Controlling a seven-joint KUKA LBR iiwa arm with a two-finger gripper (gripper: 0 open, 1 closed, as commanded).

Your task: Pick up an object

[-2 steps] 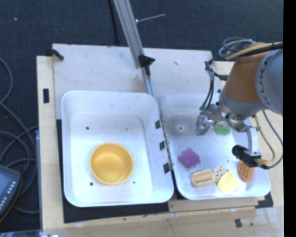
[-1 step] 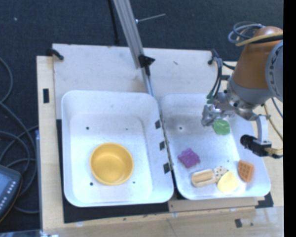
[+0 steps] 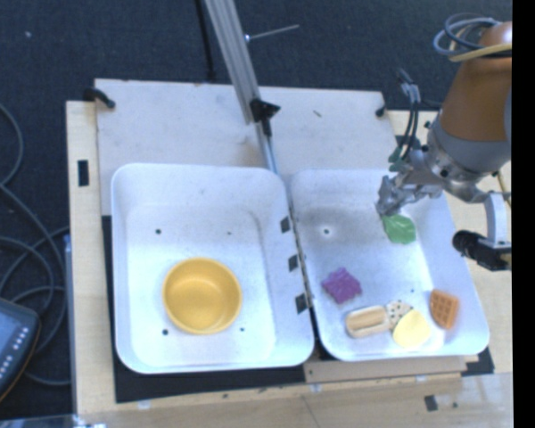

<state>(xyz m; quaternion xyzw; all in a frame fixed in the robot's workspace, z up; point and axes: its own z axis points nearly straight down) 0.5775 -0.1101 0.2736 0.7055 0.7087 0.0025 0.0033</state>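
Right now we see the claw low over the far part of the right bin, with a small green lump lying on the bin floor just below and touching the claw's tips as far as we can judge. We cannot tell whether the claw is spread or clenched, nor whether it has any grip on the green lump, since the dark tips blur together at this angle. The arm comes in from the right, its orange band above the grey wrist.

Besides the green lump, the right bin holds four other things. A purple piece lies near the middle of the floor, well apart from the claw. Along the near wall we see a tan bread roll, a pale yellow round piece just beside it, and a small dotted thing between them that is too small to name. An orange waffle-like piece sits near the right corner.

The left bin holds a yellow bowl, upright, toward its near side.

The green lump is rounded, smooth-looking and bright green. Both bins rest side by side on the table.
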